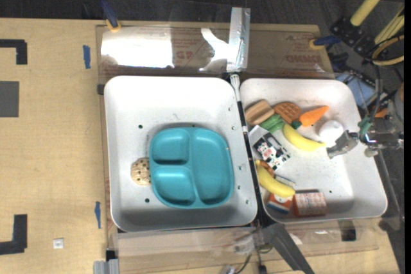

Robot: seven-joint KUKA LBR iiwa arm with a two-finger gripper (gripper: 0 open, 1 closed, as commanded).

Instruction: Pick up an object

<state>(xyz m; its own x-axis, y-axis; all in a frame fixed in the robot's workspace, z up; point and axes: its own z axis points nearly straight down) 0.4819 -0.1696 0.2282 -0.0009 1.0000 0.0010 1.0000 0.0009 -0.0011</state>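
Gripper (339, 148) at right rim of right bin (369, 192), low over the floor; cannot tell how it is set, nothing seen in it. Just left of it: white object (331, 131), banana (302, 140), carrot (313, 116). Second banana (275, 181) and small can (309, 202) nearer front wall. Left bin (128, 99): teal divided plate (191, 166), cookie (140, 171) touching its left edge

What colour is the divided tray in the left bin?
The divided tray is teal, a blue-green. The camera view shows it clearly from above.
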